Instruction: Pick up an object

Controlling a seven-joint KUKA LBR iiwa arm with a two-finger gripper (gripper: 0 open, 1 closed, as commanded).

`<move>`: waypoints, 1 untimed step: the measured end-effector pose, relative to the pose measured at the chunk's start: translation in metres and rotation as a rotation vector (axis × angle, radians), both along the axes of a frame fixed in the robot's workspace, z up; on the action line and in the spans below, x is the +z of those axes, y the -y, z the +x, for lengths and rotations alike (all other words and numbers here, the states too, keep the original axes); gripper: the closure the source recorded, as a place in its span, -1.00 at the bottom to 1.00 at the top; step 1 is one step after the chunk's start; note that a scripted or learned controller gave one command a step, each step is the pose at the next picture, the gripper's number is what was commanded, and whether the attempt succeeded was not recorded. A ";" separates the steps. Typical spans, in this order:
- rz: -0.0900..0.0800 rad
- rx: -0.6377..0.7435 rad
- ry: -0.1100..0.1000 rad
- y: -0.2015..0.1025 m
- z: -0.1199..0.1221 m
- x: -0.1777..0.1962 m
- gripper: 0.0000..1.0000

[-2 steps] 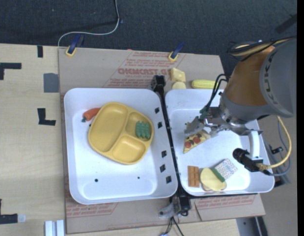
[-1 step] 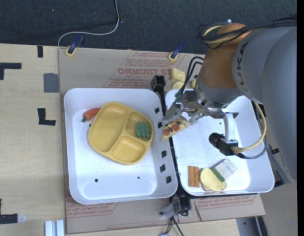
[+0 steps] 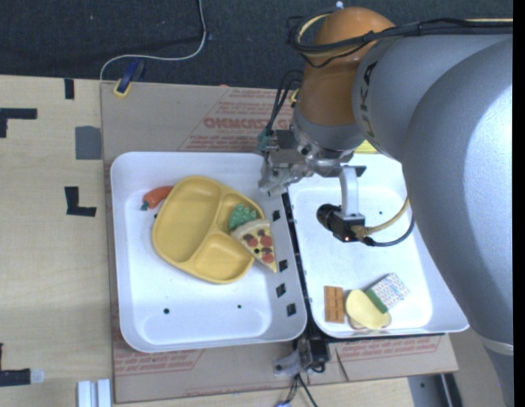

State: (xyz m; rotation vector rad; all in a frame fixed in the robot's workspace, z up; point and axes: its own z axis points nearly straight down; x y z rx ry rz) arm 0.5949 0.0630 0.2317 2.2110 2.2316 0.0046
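Reach phase at the worktop: the grey arm's hand (image 3: pixel 283 175) hangs over the divide between the two white bins, just beyond the yellow tray (image 3: pixel 198 231) at its far right; whether it is released or clenched cannot be told. Nothing looks grasped yet. Candidates near the tray: a glossy pizza slice (image 3: pixel 259 246) and green piece (image 3: pixel 242 217) on its right rim, an orange carrot-like piece (image 3: pixel 156 197) at its left. Next, likely, comes a descent onto one small, smooth plastic shape.
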 end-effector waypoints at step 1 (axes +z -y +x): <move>-0.004 -0.016 -0.003 0.101 -0.050 0.032 1.00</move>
